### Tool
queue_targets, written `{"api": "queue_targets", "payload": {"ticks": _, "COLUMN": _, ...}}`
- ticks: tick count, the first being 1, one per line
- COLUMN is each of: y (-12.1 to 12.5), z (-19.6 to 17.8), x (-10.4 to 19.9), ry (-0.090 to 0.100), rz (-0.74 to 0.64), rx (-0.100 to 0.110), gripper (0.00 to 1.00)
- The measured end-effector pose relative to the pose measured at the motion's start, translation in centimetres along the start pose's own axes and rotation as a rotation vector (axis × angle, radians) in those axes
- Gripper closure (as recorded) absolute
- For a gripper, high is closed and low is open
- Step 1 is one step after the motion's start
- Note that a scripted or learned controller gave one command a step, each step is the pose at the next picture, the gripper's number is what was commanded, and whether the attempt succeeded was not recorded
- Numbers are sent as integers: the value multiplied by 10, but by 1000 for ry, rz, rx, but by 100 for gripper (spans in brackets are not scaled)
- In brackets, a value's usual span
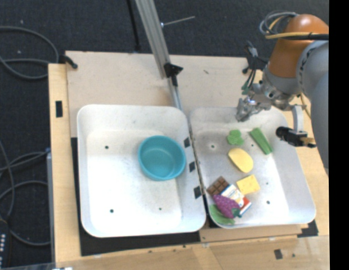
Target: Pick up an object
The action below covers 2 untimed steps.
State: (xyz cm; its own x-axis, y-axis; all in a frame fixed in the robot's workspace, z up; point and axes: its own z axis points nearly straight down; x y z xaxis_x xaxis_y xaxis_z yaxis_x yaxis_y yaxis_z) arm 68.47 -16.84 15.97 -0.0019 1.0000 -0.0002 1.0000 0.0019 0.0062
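We are at the approach step: nothing is lifted yet. Our tool (245,109) hangs over the far edge of the right bin (287,198), above the bin's bare back strip, and it carries nothing that we can see. From this slanted view we cannot tell how the tool is set for a grasp, so we leave that open.

The things we could pick all lie in the right bin. Nearest the tool are a small green block (235,137) and a long green stick (261,140), side by side but apart. Just in front of them lies a yellow oval piece (241,160), and nearer still a yellow wedge (248,184). At the bin's near corner by the divider a chocolate bar (219,185), a purple grape bunch (225,205), a red and white packet (239,199) and a green leaf shape (219,217) crowd together, touching or overlapping. The left bin (107,201) holds a blue bowl (161,157), well apart from the tool.

We judge the next move calls for choosing one target, most easily the small green block or the stick since both stand clear of neighbours, then bringing the tool over its middle and lowering straight down. The crowded corner looks a poorer choice.
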Motion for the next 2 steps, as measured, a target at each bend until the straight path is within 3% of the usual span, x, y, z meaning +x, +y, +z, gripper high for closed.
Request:
{"api": "queue_targets", "payload": {"ticks": 1, "y": -6, "z": -58, "x": 5, "ry": -1, "rz": -1, "rx": -1, "gripper": 100}}
{"api": "queue_targets", "payload": {"ticks": 2, "y": -5, "z": -85, "x": 4, "ry": 0, "rz": -2, "rx": 1, "gripper": 100}}
